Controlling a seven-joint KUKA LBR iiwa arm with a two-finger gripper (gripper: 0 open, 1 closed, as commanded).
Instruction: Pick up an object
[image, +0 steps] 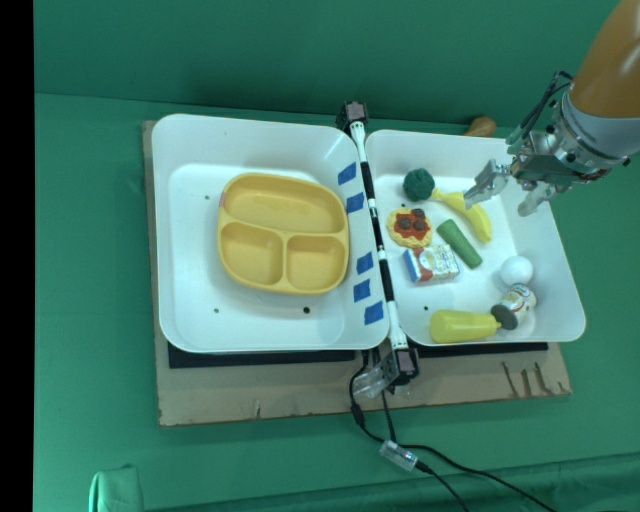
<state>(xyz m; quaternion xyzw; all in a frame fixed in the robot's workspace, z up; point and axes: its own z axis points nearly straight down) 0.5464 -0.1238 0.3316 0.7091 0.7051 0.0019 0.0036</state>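
My gripper hangs open above the right bin, near its far right side, with nothing between its fingers. Just left of and below it lies a yellow banana. Further left are a dark green broccoli, a small pizza slice, a green cucumber and a red-and-white carton. Nearer the front are a white egg, a small bottle and a yellow squash-like piece.
The left bin holds a yellow three-compartment plate. A divider with blue tape runs between the bins. An orange object lies behind the right bin. Cables trail off the bench front.
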